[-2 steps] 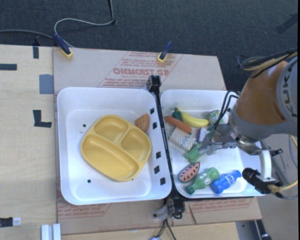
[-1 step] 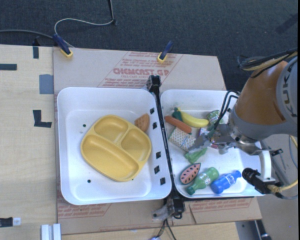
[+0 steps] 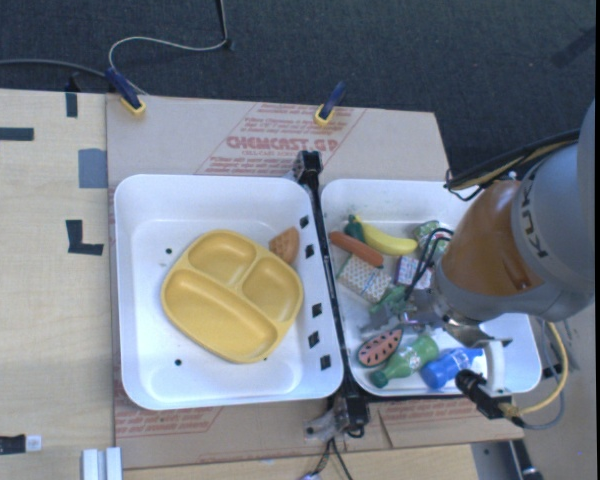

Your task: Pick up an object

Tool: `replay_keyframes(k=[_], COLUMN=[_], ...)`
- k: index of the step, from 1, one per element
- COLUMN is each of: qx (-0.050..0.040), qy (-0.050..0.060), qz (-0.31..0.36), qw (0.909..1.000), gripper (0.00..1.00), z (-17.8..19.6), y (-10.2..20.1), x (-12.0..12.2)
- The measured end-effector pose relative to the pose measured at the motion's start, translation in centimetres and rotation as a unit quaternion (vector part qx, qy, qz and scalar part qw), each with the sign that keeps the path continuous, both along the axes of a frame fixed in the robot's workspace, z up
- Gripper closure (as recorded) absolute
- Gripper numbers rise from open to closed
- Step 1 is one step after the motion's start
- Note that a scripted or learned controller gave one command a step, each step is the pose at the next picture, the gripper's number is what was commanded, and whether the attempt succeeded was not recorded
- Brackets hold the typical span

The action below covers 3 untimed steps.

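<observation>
The gripper (image 3: 408, 306) hangs low over the right bin (image 3: 525, 363), above toy food: a banana (image 3: 390, 238), a watermelon slice (image 3: 379, 348), a green bottle (image 3: 405, 360). Whether it holds anything I cannot tell. The left bin (image 3: 140, 268) holds a yellow divided plate (image 3: 230, 293); the cardboard (image 3: 270, 143) beyond reads "CHEMCAST GP".

Robot lab: clamped cardboard (image 3: 270, 143), taped bench (image 3: 40, 268).

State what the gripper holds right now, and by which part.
Cannot be told: the arm covers the gripper over the right bin, so any hold among the toys is hidden.
</observation>
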<state>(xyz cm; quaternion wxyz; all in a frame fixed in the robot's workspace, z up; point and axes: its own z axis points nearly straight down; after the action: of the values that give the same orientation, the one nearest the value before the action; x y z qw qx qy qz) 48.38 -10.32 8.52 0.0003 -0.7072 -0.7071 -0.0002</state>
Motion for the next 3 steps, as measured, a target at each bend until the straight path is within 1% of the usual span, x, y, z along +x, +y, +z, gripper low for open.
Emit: replay_keyframes(k=[1, 2, 3], qx=[-0.0005, -0.0004, -0.0009], qy=[-0.001, 0.000, -0.002], qz=[0.000, 0.000, 0.001], qw=[1.0000, 1.0000, 1.0000], gripper=[1.00, 0.00, 0.00], z=[1.0, 1.0, 0.1], y=[0.0, 0.0, 0.1], x=[0.0, 0.0, 8.5])
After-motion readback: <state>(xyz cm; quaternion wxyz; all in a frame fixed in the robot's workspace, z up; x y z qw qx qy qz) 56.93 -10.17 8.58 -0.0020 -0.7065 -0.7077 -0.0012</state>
